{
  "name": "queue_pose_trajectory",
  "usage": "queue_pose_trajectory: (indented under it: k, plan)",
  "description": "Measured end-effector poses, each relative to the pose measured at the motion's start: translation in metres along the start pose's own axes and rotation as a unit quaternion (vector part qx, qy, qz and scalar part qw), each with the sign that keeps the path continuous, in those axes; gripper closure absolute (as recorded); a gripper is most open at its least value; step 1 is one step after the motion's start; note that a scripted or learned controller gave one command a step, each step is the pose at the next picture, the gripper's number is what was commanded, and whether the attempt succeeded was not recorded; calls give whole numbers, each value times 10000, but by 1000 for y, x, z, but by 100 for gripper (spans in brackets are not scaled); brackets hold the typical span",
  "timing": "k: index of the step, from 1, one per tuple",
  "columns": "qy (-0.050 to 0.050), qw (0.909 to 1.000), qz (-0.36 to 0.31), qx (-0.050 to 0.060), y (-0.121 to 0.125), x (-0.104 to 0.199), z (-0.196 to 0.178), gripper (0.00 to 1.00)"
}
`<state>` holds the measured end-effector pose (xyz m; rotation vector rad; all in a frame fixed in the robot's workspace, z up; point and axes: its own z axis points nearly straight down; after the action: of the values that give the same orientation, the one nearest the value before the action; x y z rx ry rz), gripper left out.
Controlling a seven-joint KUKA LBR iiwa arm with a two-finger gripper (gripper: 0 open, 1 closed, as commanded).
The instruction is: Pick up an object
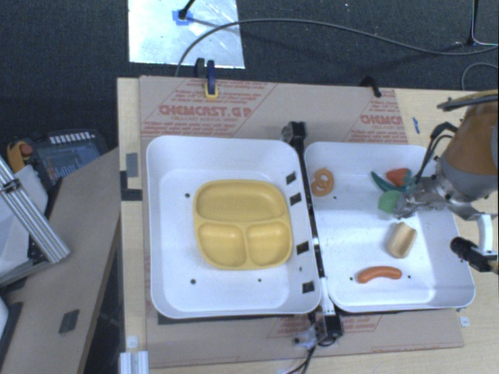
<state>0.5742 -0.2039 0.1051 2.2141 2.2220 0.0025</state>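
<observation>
The right bin (343, 232) holds several small items: an orange pretzel-like ring (322, 181), a red and green vegetable piece (395, 178), a green lump (388, 202), a tan cylinder (401, 240) and an orange-red sausage (379, 274). My gripper (411, 202) reaches in from the right and is low in this bin. Its tip is right beside the green lump, just above the tan cylinder. The arm's grey and orange wrist (468, 158) hides the bin's right wall behind it.
The left bin (168, 209) carries a yellow divided plate (242, 223). A black hinge strip (306, 209) runs between the bins. A cable and a blue clamp (210, 76) lie at the back of the bench.
</observation>
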Motion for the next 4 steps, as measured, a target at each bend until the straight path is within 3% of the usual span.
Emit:
queue_pose_trajectory:
  k: [1,3,4]
  plan:
    - [2,10000,11,-4,-8,1,-55,100]
    - [-4,10000,-12,-18,10,3,-163,100]
    - [2,10000,-10,3,11,3,-166,100]
